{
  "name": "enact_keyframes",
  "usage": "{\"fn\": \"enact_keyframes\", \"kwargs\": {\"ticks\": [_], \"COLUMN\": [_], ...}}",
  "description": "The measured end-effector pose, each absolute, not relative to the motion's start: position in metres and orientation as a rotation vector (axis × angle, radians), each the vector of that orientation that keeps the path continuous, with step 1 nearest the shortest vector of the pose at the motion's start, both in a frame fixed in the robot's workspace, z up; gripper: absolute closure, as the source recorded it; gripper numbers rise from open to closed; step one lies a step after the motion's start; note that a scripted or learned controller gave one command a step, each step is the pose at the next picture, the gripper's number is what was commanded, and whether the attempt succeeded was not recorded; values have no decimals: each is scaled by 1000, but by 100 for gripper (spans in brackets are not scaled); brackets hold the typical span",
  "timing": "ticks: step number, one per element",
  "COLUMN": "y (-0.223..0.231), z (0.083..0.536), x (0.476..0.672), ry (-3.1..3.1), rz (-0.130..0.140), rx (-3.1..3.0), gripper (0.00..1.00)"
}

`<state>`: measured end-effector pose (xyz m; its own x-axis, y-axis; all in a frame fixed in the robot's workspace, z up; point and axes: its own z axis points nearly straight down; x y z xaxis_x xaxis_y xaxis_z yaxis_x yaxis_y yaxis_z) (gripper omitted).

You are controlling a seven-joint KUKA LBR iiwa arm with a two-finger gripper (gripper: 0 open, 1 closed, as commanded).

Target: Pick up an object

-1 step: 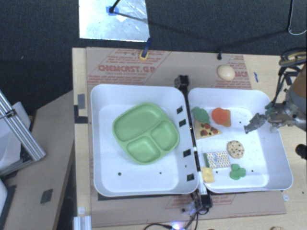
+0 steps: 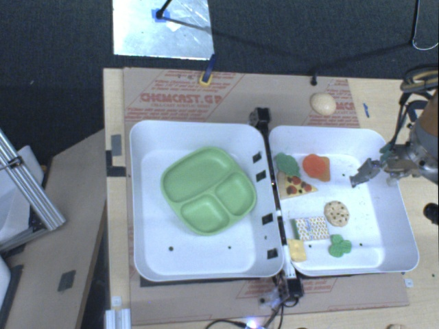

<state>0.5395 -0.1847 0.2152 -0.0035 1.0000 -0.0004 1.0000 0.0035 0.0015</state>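
Observation:
The right bin (image 2: 394,249) holds several toy foods: a green leafy piece (image 2: 287,163), an orange-red piece (image 2: 316,166), a pizza slice (image 2: 296,185), a cookie (image 2: 336,213), a patterned cracker (image 2: 311,227), a yellow block (image 2: 298,250) and a small green piece (image 2: 339,246). My gripper (image 2: 363,173) reaches in from the right, above the bin's upper right part, right of the orange-red piece and apart from it. Nothing shows between its fingers.
The left bin (image 2: 147,252) holds a green divided plate (image 2: 208,190). A beige egg-shaped object (image 2: 323,103) lies on the cardboard behind the right bin. A black divider (image 2: 269,184) runs between the bins. A metal sheet (image 2: 162,18) lies at the back.

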Motion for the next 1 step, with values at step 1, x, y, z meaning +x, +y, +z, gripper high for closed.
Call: {"fn": "enact_keyframes", "kwargs": {"ticks": [1], "y": [-185], "z": [153], "x": [542], "ry": [2225], "rz": [-2], "rx": [2222], "gripper": [0]}}
